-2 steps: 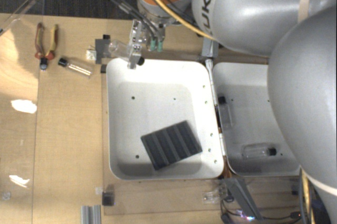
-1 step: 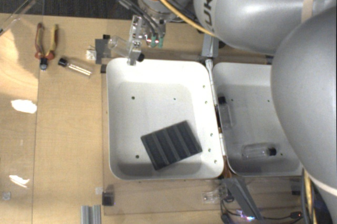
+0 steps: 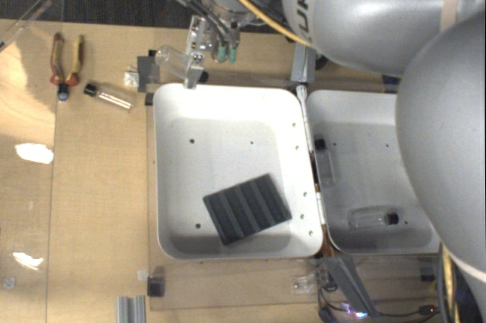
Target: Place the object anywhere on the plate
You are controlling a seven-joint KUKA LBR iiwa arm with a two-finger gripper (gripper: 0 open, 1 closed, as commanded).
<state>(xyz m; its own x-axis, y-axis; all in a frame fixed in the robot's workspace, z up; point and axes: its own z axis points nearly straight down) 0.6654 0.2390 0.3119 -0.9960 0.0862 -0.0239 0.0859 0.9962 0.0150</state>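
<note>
Two white bins fill the frame; gripper [image 3: 199, 64] at upper centre, above left bin [image 3: 171, 162]; grip state indeterminate; clear tube-like object [image 3: 372, 218], lower right bin [image 3: 425, 147], probably light, slippery, fragile; grasp mid-length; dark ribbed plate [image 3: 247, 208] lower centre.

Bench [image 3: 91, 200] bears two bins [image 3: 228, 105], pliers [image 3: 64, 59], perhaps a vial [image 3: 108, 95]

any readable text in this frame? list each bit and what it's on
"UKA" on the grey arm; the letters run sideways and the first letter of the brand is cut off by the arm's curve.
No other text: the dark ribbed plate, the bins and the pliers carry no readable marks.
</note>
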